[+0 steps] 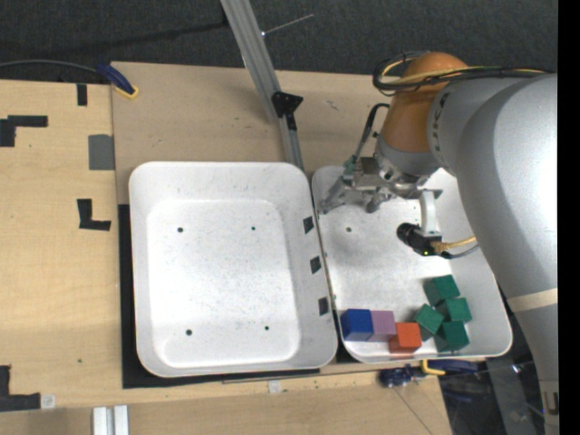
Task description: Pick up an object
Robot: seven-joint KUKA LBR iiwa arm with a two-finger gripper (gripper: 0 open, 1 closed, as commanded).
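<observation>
Seven small blocks — blue cube (357, 323), purple cube (383, 323), orange cube (407, 336), four green (445, 312) — lower right bin (372, 247) corner | metal two-finger gripper (361, 188) at bin's upper edge, state indiscernible

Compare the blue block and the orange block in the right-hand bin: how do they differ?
The blue block is blue and sits leftmost in the row along the right bin's near edge; the orange block is orange, further right, beyond the purple block. Blue looks slightly larger. Both are small cubes lying far from the pincer.
</observation>
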